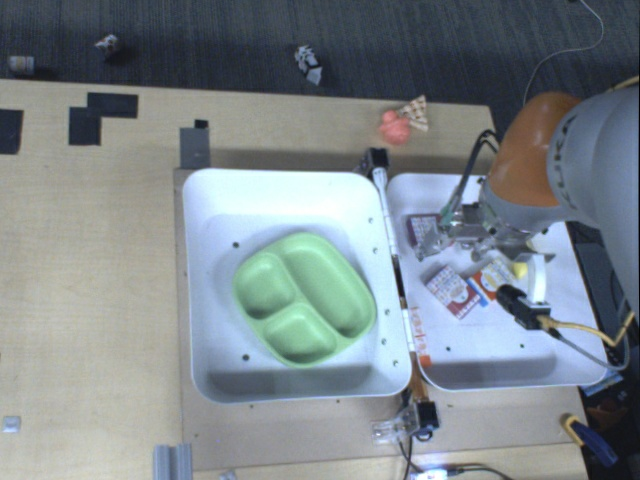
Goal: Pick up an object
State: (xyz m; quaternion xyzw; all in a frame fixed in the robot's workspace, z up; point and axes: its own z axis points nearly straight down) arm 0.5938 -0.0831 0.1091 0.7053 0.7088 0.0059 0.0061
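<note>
Several small packets (452, 290) lie just below-left of our gripper (462, 230); we judge them light, thin, crinkly, best pinched across a short edge. Its spread we cannot tell.

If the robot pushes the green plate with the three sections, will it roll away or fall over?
Probably neither. The green plate lies flat and low in the left bin, so it would likely slide, not roll or tip. It looks like stiff molded plastic, so it should keep its shape, though its smooth surface may be slippery.
</note>
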